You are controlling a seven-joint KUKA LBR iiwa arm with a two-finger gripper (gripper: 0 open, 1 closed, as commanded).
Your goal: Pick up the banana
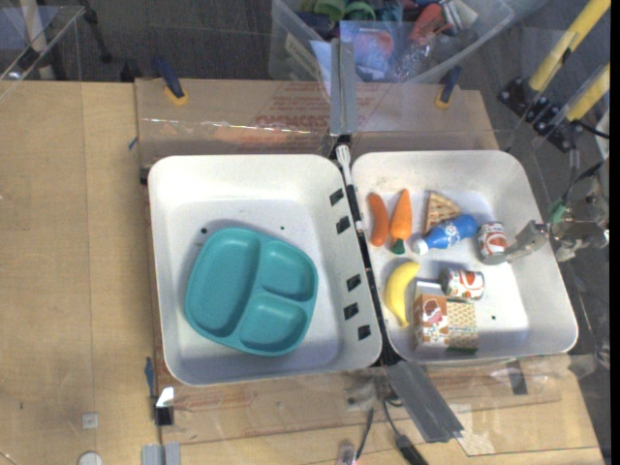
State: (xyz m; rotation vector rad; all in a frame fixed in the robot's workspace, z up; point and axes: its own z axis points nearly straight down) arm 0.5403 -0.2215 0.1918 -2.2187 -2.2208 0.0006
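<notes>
Wooden bench carries two white bins side by side. The left bin holds a teal divided plate, lying flat near its middle. The right bin holds the small things. A printed carton lies near the front wall, and the yellow banana lies just left of it, close to the divider between the bins, curved and flat on the floor. A blue bottle lies tilted behind the banana, with a wedge of sandwich beyond it. Two carrots stand side by side near the divider at the back. One can lies just beside the carton's top; another can sits further right. The gripper reaches in over the right rim, just beside that second can and well apart from the banana; whether it is spread or pressed together I cannot tell.
</notes>
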